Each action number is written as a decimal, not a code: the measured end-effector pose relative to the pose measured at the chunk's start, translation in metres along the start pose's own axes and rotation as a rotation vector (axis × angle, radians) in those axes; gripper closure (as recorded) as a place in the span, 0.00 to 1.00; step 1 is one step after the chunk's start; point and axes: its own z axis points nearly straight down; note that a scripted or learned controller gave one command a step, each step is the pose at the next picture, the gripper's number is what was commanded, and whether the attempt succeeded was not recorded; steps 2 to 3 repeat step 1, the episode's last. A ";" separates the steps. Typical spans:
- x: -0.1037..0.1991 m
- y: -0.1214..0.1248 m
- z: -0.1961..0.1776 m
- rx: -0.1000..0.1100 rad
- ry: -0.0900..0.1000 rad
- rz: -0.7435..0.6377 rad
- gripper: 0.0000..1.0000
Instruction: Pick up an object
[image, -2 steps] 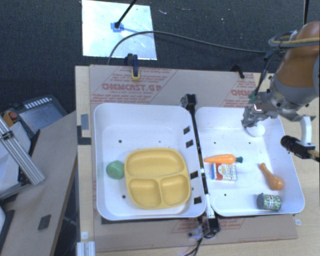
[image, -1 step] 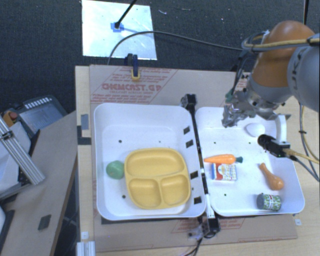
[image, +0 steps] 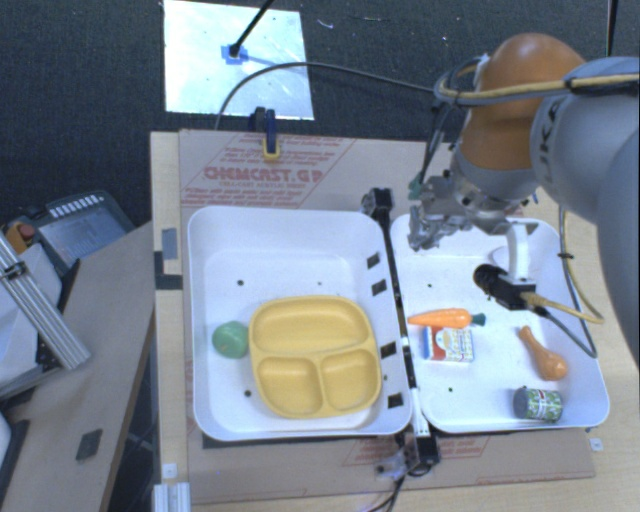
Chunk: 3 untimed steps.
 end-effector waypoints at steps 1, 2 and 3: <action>0.054 0.018 0.015 0.000 0.001 -0.001 1.00; 0.054 0.018 0.015 0.000 0.001 -0.001 1.00; 0.054 0.018 0.015 0.000 0.001 -0.001 1.00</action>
